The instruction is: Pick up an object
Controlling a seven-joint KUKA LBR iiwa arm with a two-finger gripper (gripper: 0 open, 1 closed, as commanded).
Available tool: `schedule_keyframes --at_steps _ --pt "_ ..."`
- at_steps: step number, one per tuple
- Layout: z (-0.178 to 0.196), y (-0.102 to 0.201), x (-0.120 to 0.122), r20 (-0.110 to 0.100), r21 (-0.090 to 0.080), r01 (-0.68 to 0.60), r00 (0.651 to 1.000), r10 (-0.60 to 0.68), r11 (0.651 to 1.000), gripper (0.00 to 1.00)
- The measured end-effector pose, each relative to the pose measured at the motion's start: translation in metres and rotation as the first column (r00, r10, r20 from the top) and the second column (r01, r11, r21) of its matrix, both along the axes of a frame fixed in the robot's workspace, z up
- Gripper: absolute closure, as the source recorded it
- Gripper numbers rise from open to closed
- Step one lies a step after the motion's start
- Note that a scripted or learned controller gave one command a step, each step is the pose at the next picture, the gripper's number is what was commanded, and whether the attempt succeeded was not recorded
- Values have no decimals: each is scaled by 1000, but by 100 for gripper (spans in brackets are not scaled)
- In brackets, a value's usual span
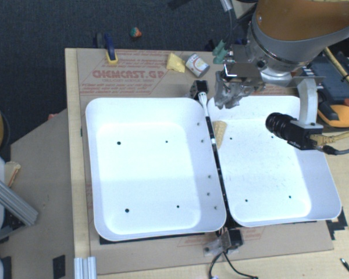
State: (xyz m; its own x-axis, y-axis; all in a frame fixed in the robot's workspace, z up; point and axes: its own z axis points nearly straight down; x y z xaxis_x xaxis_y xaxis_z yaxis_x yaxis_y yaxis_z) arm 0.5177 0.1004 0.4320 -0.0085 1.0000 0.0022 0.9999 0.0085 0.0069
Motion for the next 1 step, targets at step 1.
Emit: schedule_keyframes --at_steps 1 --pt "111 2 -25 8 2 6 1000 -6 1000 100"
